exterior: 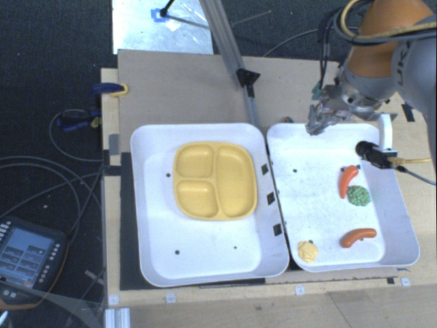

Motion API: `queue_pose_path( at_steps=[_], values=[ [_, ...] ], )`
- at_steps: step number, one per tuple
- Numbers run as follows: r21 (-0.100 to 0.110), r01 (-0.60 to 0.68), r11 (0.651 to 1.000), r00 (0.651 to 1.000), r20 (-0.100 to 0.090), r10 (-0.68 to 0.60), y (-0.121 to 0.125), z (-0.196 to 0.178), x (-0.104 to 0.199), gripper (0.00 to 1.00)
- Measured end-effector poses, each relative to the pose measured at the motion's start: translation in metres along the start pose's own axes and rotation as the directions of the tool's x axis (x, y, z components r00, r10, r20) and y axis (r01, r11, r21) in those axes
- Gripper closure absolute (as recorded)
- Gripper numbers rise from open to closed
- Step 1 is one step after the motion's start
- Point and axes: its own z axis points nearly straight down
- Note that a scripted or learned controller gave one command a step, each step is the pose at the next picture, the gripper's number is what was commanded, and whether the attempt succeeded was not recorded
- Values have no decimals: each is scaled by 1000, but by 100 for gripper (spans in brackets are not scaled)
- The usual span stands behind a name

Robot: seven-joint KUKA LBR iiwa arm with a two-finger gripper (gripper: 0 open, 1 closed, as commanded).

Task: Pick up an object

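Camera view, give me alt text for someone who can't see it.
A grey robot arm with its gripper over the far edge of the right white bin, which holds an orange chili, green broccoli, a sausage and a yellow toy. The left bin holds a yellow divided plate.

Two white bins sit side by side on the bench (pixel 177 87). The left bin (pixel 153 244) holds a yellow tray (pixel 214 181) with three compartments, lying flat near its middle. The right bin (pixel 314 190) holds four small things toward its right and near side: a red chili (pixel 347 180) just above a green broccoli (pixel 358 196), touching or nearly so; a sausage (pixel 358 236) lower down; and a yellow piece (pixel 308 251) at the near left corner. The arm (pixel 382 39) reaches in from the right, its gripper (pixel 319 123) hanging over the far edge of the right bin, well apart from all four.
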Motion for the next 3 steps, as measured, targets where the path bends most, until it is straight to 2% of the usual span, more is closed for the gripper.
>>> queue_pose_path(
  at_steps=[1, 3],
  values=[
    [2, 0, 1000, 1000, 0, 0, -8, 7, 54, 100],
    [3, 0, 1000, 1000, 0, 0, -43, 16, 159, 100]
  ],
)
